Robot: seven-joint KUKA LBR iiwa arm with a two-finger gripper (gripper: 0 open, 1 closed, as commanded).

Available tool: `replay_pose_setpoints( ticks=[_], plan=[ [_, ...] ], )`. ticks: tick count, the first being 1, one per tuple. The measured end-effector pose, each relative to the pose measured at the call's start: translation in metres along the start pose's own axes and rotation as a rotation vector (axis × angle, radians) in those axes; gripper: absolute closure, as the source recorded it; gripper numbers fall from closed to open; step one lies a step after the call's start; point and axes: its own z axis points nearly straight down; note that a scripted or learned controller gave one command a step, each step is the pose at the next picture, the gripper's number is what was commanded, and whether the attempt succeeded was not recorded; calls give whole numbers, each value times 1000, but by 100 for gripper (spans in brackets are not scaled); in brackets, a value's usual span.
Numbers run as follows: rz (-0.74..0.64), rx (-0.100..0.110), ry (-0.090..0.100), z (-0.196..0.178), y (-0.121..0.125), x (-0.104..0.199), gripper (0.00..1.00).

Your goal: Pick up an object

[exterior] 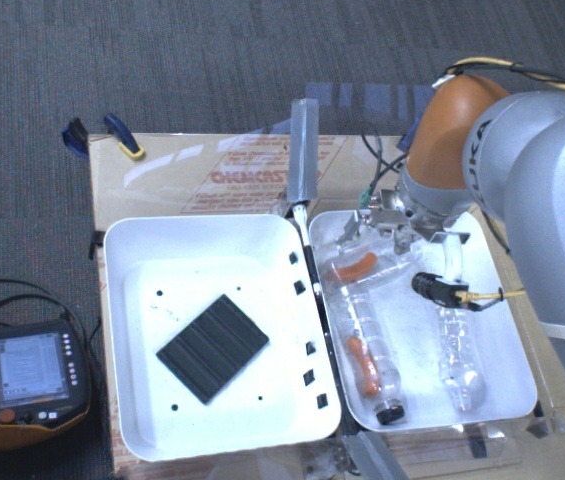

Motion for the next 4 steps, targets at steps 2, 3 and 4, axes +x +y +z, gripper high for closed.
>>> replay_pose_setpoints(
  ticks=[2, 3, 4],
  plan=[
    [255, 1, 2, 0, 3, -31, 0],
    [210, -9, -13, 29, 2, -16, 0],
    [53, 4, -15, 30, 0, -17, 0]
  ],
)
